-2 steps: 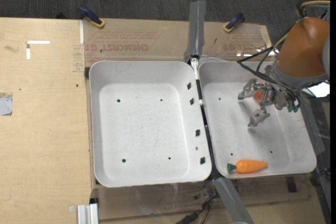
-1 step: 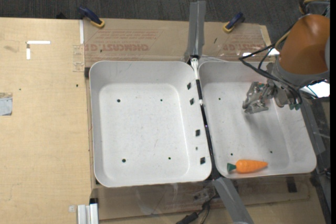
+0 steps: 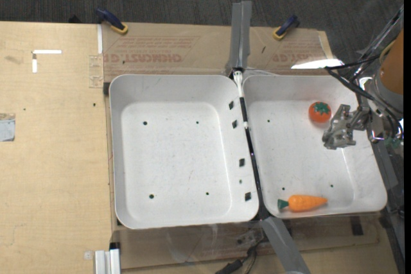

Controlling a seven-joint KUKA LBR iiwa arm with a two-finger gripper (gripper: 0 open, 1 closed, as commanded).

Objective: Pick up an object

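In the camera view, the arm comes in from the right side, over the right edge of the right bin (image 3: 359, 207). Its orange band is visible at the right border of the picture, and dark cables run from there down toward the wrist. The wrist is bent so that the tool (image 3: 336, 138) points down and a little to the left, into the bin. The tool is grey metal and is seen above the white floor of the bin, near its right wall. I cannot tell from this angle how far the tool is open, and nothing is seen between its tips.

A small orange-red tomato toy (image 3: 320, 111) lies just beside the tool, up and to the left of it, near but apart from it. A toy carrot (image 3: 304, 203) with a green end lies further away, below the tool and to its left, close to the front wall of the same bin. The carrot lies flat, with its green end pointing left.

The left bin (image 3: 122, 138) is well to the left of the tool, touching the right bin along the middle. Both bins stand on the surface (image 3: 45, 157), which is light wood, with brown cardboard (image 3: 167, 51) behind the bins, held by two clamps (image 3: 112, 20).
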